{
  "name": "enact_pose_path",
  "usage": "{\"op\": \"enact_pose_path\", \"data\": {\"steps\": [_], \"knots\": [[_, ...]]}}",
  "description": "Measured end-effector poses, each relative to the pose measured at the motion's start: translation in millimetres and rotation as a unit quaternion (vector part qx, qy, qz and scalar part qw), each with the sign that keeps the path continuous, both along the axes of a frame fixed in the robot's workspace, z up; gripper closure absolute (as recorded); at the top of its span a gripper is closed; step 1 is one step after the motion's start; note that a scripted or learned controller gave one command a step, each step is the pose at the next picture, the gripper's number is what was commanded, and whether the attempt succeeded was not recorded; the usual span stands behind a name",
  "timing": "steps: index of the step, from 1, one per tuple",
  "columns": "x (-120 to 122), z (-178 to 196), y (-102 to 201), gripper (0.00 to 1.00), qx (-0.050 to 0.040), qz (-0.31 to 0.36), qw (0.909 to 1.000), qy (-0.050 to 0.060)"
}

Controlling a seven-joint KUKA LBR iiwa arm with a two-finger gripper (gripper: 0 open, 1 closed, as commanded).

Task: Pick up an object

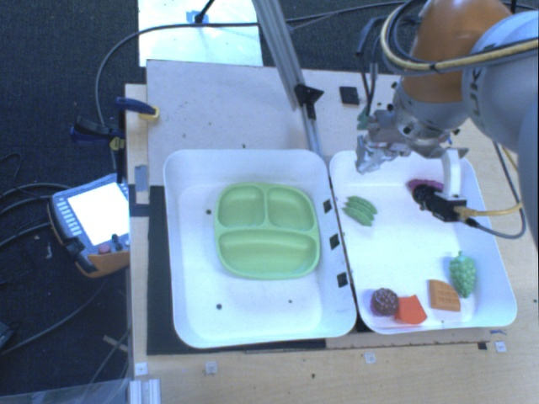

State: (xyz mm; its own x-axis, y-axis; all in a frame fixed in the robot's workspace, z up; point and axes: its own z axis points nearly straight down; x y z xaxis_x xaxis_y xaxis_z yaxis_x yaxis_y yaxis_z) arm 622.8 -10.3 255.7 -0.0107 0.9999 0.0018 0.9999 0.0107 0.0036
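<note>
My gripper hangs over the far left part of the right bin, on the grey arm with its orange band. A green pea pod lies just below it, a short way toward the front. A magenta object sits to the gripper's right, partly hidden by a black fitting on the arm. Along the bin's front lie green grapes, an orange cracker, a red-orange wedge and a dark round piece.
The left bin holds a green divided plate. A grey pole slants across the bench behind the bins. Cables and a handheld pendant lie off the bench at left.
</note>
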Motion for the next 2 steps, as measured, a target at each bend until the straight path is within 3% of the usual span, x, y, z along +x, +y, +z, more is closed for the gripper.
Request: {"op": "enact_pose_path", "data": {"steps": [1,2], "knots": [[4,1,56,1.0,-0.0002,0.0,1.0,0.0],[11,-21,114,1.0,-0.0001,0.0,1.0,0.001]]}}
